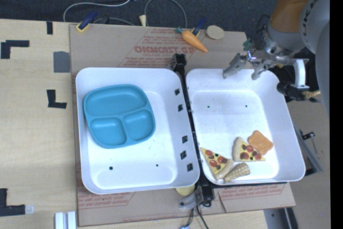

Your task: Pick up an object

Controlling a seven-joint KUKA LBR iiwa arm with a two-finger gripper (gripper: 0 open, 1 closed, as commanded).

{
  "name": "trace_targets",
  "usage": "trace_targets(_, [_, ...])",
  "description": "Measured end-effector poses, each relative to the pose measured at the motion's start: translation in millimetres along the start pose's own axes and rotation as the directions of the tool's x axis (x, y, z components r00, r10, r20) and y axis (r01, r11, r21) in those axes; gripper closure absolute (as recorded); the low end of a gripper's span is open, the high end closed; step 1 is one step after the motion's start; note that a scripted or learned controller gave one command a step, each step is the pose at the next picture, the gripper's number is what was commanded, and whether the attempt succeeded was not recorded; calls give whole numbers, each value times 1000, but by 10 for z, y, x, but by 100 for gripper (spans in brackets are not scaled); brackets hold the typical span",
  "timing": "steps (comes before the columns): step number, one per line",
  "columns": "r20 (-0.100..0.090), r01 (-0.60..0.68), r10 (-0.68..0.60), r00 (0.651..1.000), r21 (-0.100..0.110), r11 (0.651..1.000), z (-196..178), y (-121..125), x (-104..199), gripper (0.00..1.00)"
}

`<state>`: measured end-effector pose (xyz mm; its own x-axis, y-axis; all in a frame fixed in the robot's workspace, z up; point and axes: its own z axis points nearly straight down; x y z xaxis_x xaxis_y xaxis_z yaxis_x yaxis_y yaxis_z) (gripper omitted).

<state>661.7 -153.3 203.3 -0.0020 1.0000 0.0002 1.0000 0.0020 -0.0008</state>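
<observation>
Reaching in from the right, the grey arm (300, 2) with its orange band hangs above the far edge of the right bin (284, 115). Beside it the left bin (86, 169) holds a blue divided plate (119, 115), which lies in its far left part. The gripper (247, 71) has its jaws apart, with nothing between them. Well apart from it, in the near corner of the right bin, lie two toy pizza slices (214, 160) (245, 150), a piece of toast (260, 142) and a small cone (237, 171). A toy carrot (193, 40) lies on the cardboard behind the bins.
</observation>
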Motion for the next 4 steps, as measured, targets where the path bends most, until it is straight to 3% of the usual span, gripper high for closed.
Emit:
trace_targets(1, [0,-8,8,1000,13,1000,790,-773,-486,0])
trace_targets(2, [-1,-4,4,1000,5,1000,1079,-1479,-411,0])
trace_targets(3, [10,-1,1,1000,-16,1000,1148,-1748,90,0])
trace_targets(4, [8,2,-2,1000,-17,1000,551,-393,-418,0])
